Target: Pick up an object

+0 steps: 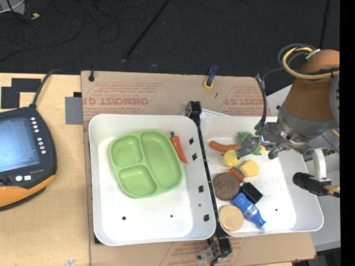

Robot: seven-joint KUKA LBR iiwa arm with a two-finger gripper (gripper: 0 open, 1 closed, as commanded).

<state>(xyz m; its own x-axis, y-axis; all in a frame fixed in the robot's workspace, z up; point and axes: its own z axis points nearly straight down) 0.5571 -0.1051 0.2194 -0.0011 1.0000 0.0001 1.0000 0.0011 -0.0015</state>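
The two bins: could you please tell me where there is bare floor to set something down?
The left bin has bare floor along its front and left, around the green plate. The right bin is bare at its front right, beyond the blue object. It is crowded mid-left, where the gripper hangs over the toys.

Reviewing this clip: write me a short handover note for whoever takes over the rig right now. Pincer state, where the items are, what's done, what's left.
Pincer: low over the right white bin, among the toy food; I cannot tell whether it grips anything.
Right bin: red sausage, yellow lemon-shaped piece, yellow block, brown round patty, black block, blue bottle, tan round disc.
Left white bin: green three-compartment plate, with an orange carrot beside it.
Done: nothing visibly lifted.
Left: grasp and raise one object.
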